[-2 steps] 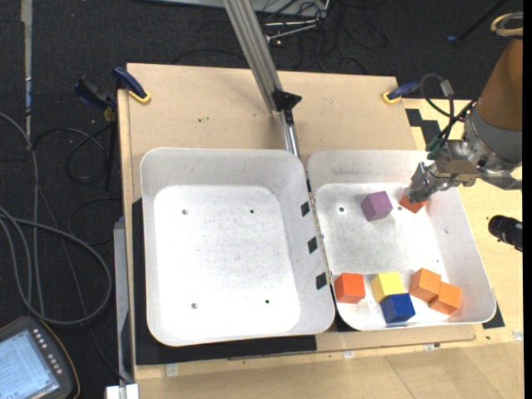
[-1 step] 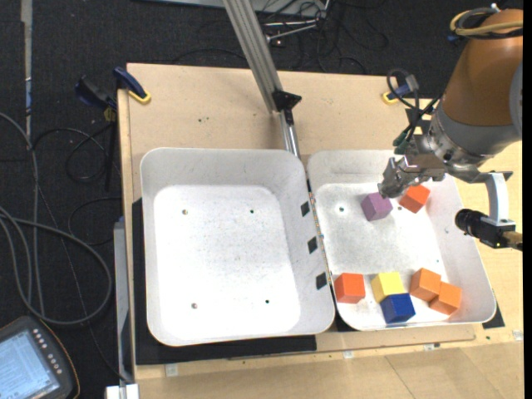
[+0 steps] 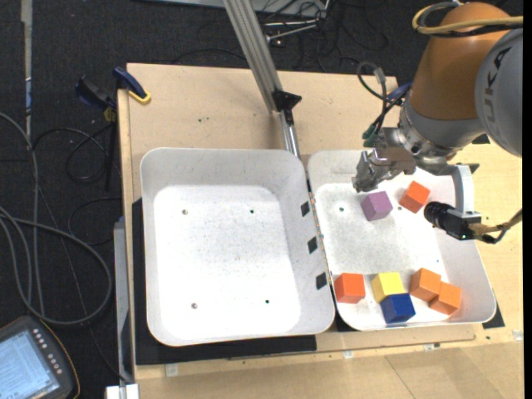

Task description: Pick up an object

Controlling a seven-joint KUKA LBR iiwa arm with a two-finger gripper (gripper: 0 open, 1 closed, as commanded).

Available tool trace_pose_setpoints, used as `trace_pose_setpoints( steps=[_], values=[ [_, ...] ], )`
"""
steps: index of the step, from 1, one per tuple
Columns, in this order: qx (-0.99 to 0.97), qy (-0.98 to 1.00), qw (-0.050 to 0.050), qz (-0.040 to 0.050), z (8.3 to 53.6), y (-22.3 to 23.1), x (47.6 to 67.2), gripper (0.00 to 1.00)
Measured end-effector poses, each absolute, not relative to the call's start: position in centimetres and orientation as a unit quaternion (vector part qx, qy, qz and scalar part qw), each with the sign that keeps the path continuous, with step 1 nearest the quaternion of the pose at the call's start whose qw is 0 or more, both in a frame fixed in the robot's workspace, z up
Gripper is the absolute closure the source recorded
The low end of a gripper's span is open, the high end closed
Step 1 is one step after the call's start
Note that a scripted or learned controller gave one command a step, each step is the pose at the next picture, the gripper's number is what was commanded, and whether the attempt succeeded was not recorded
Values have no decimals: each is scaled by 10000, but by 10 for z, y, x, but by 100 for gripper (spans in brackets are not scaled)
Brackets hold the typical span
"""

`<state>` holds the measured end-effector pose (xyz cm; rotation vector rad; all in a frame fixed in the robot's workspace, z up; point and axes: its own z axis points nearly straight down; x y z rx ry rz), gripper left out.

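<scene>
Purple cube, matte, tilted, beside pincer

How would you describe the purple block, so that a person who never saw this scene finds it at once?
Look at the right bin of the two white bins. Near its far end, just below the gripper, lies the purple block, with an orange block to its right. It is the only purple block there.

The grey arm with its orange band enters at the frame's upper right, its gripper pointing down-left.
</scene>
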<state>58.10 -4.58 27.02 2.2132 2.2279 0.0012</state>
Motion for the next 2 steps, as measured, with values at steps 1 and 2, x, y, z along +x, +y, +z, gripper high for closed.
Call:
trace_pose_setpoints(
  steps=[1,2],
  values=[
    [7043,7099,1,5,252,6,601,100],
    [7046,7096,5,16,257,56,624,100]
  ],
)
